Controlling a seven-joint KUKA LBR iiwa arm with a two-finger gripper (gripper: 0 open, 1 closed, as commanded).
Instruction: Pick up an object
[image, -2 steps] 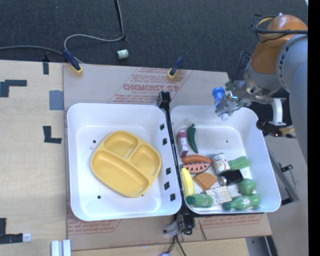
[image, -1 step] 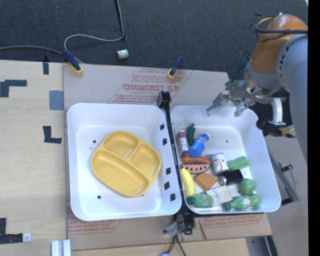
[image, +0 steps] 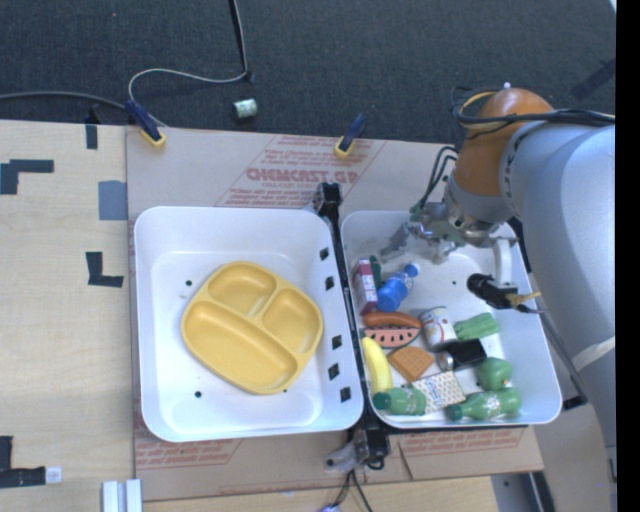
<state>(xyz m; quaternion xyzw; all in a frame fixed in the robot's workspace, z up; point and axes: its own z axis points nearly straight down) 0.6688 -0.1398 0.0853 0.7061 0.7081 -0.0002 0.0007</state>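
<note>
A: Where the grey arm bends down over the right bin (image: 548, 400), the gripper (image: 432, 232) hangs above that bin's far-left part, its metal parts bunched together.

B: Clenched or released?

A: I cannot tell; nothing shows between its tips.

B: And the things to pick?

A: All in the right bin. A blue bottle (image: 394, 290) lies just below the gripper, a hot dog (image: 390, 321) nearer still, a banana (image: 376, 364) along the bin's left wall, and green bottles (image: 486, 404) at its near edge.

B: Beyond that bin?

A: On its left sits the left bin (image: 160, 300), bearing a yellow divided plate (image: 252, 326).
</note>
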